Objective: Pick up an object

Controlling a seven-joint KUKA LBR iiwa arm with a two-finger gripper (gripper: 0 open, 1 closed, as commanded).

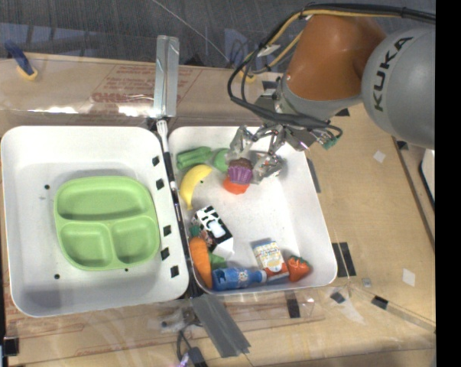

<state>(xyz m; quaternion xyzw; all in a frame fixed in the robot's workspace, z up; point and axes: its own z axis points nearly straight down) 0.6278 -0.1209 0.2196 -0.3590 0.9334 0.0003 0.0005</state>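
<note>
Left bin (16,205) holds a green tray (106,222) — right bin (310,228), mixed toys.

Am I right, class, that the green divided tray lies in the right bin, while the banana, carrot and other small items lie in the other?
Not quite. The camera view shows the green divided tray in the left bin; the banana, carrot and other small items lie in the right bin.

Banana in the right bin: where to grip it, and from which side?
Judging by its pose, grip the banana across its narrow middle, coming straight down from above. It lies flat and curved along the divider wall, green toy at its upper end, so the fingers should close across the curve, not lengthwise.
</note>
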